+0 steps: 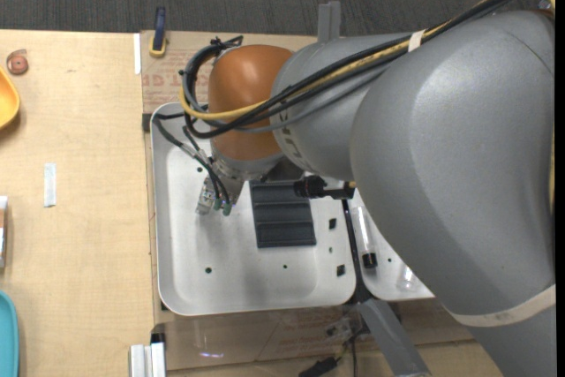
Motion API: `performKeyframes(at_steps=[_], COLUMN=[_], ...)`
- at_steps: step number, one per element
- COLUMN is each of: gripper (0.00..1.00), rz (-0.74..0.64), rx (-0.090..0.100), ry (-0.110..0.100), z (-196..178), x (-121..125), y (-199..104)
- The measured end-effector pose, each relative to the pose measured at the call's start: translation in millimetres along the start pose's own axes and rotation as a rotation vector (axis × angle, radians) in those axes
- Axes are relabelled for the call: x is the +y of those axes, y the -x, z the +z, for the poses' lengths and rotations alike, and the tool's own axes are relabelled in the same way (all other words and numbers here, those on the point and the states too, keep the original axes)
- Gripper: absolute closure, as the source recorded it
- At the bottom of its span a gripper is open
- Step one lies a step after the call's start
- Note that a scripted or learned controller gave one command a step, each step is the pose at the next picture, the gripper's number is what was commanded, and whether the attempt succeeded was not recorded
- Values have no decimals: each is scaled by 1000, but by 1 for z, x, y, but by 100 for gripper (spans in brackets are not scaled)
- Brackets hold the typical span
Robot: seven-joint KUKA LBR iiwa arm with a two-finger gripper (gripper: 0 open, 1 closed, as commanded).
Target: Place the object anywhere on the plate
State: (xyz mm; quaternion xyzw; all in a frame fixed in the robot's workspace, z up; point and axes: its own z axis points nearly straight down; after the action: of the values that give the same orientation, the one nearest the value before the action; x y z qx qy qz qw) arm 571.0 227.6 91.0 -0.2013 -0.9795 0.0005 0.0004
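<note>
Bulky grey robot arm (pixel 441 154) with rounded orange band (pixel 247 88); yellow cable (pixel 353 71) and black cables (pixel 199 71) run along it.

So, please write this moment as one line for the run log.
arm: reaching over left bin | gripper: low above bin floor | fingers: unclear | plate: not identified

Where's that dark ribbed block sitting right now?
The dark ribbed block lies in the left white bin, near its middle, just right of the gripper.
</note>
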Motion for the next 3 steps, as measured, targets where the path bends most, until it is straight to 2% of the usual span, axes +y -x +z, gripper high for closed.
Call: performKeyframes(at_steps=[1, 2, 3], gripper=[100, 100, 100], rz=[-182, -328, -414], rx=[-4, -2, -1], ry=[1, 1, 1], z=[-210, -183, -148], x=[18, 11, -2], y=[43, 23, -5])
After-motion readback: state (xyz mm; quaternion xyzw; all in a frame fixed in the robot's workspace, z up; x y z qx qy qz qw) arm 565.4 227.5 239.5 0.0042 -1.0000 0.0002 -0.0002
